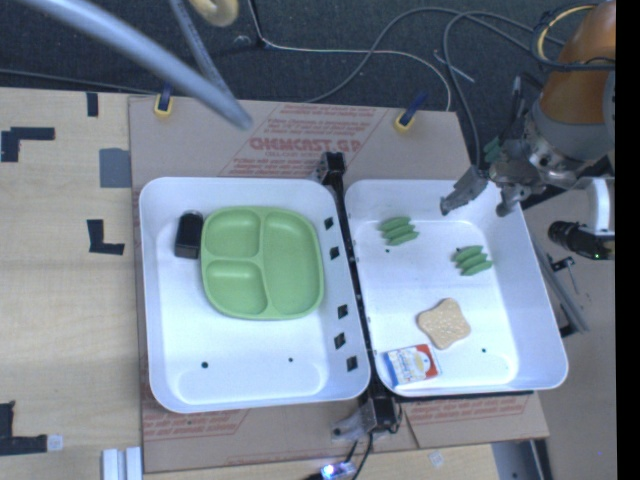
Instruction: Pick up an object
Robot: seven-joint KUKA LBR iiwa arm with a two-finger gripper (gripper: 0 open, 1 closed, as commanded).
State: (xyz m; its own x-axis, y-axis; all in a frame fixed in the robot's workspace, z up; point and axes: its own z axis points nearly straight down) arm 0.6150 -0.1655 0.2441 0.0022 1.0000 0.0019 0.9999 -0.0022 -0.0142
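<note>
1. Bins (pixel 165 298): white plastic, smooth, slightly glossy.
2. Divided plate (pixel 263 263): green plastic, matt.
3. Board (pixel 300 138) beneath: brown cardboard, printed.
4. Table (pixel 60 298): pale wood, matt.

2 shallow white plastic bins sit side by side on a flat brown cardboard sheet (pixel 300 138). The left white bin (pixel 170 368) holds a green 3-compartment plastic plate (pixel 263 263), with a small black block (pixel 188 235) touching or just beside the plate's left edge. In the right white bin (pixel 530 358), a green bean-pod bundle (pixel 398 230) lies at the far left and a second green pod bundle (pixel 472 259) to its right, nearer. A tan toast-shaped slice (pixel 444 323) lies nearer still, and a small printed packet (pixel 411 365) sits left of it at the near rim.
</note>
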